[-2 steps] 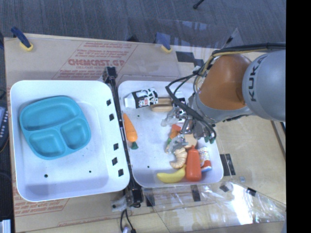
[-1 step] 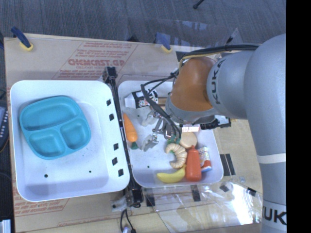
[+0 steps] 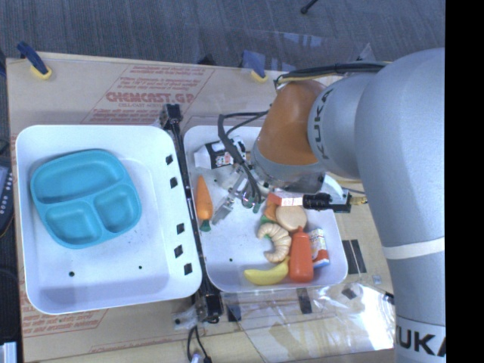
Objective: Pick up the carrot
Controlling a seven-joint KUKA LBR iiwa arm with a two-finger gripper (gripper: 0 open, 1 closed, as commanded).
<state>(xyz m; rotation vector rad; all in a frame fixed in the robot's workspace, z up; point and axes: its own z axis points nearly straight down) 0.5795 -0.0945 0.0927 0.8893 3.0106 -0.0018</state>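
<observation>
An orange carrot lies along the left wall of the right bin, its tip pointing up. My gripper hangs just right of the carrot, fingers pointing down-left toward it and standing slightly apart with nothing between them. The arm's orange band and grey wrist cover the bin's upper right part.
A blue divided plate lies in the left bin. At the right bin's lower right sit a croissant, a red bottle, a banana and other toy foods. Black clips line the wall between the bins.
</observation>
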